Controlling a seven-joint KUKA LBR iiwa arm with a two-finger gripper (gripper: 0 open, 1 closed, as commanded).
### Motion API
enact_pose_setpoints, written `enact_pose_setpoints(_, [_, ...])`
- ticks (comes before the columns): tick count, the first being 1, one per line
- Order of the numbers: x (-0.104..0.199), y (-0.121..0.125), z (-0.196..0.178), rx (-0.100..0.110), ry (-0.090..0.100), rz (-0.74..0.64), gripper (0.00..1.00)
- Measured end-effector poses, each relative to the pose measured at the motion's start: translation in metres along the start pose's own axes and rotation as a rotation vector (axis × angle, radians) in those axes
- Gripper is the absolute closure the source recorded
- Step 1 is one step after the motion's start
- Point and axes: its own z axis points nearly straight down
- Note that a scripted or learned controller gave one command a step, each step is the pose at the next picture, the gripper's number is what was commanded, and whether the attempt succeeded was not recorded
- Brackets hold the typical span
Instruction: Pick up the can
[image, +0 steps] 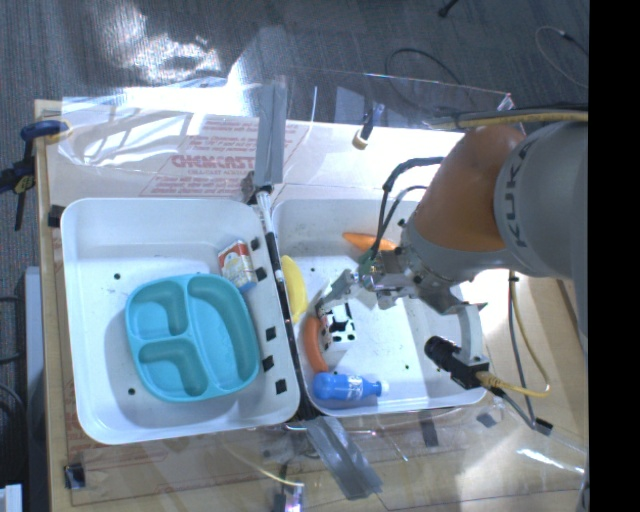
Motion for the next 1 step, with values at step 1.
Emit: enact_pose_setpoints(1, [-0.0099,0.0290,0.1208,-0.001,-0.001,0.042,0.00])
